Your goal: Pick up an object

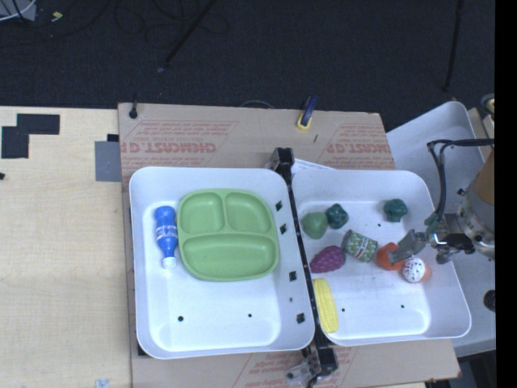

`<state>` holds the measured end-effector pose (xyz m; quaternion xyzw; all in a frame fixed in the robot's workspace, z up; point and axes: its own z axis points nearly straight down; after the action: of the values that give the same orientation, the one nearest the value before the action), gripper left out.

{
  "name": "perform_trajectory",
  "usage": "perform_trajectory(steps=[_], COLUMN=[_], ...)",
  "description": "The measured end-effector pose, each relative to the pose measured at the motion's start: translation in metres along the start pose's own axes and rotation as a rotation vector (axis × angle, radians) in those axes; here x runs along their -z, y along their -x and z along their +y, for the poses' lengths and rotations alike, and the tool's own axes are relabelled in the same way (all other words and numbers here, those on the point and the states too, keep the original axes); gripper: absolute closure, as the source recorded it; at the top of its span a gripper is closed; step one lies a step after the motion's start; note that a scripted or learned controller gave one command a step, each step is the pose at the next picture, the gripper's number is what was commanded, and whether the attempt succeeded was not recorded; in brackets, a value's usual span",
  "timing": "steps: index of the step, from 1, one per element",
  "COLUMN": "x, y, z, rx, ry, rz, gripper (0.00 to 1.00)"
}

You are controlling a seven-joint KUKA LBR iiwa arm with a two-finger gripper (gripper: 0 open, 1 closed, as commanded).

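Arm low over right bin point(452, 314) — reaching in from right
Gripper point(414, 247) sat beside orange object point(390, 255) and white ball point(414, 271) — grip state could not be judged

Cardboard sheet point(242, 140), blue-yellow clamp point(306, 113), black cables point(161, 23)

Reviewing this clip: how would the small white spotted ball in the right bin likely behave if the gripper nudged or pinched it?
The white spotted ball looks round, so it would probably roll on the flat floor of the right bin. A pinch slightly off its centre might squirt it sideways. It lies against an orange object, which may block it on that side.
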<state>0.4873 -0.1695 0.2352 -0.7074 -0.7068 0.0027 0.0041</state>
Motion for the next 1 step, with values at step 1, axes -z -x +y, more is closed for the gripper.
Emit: perform_trajectory(steps=[1], x=[0.0035], y=[0.0004], z=[0.0017], rx=[0.001], ry=[0.008], rz=[-0.002], gripper=[0.0])
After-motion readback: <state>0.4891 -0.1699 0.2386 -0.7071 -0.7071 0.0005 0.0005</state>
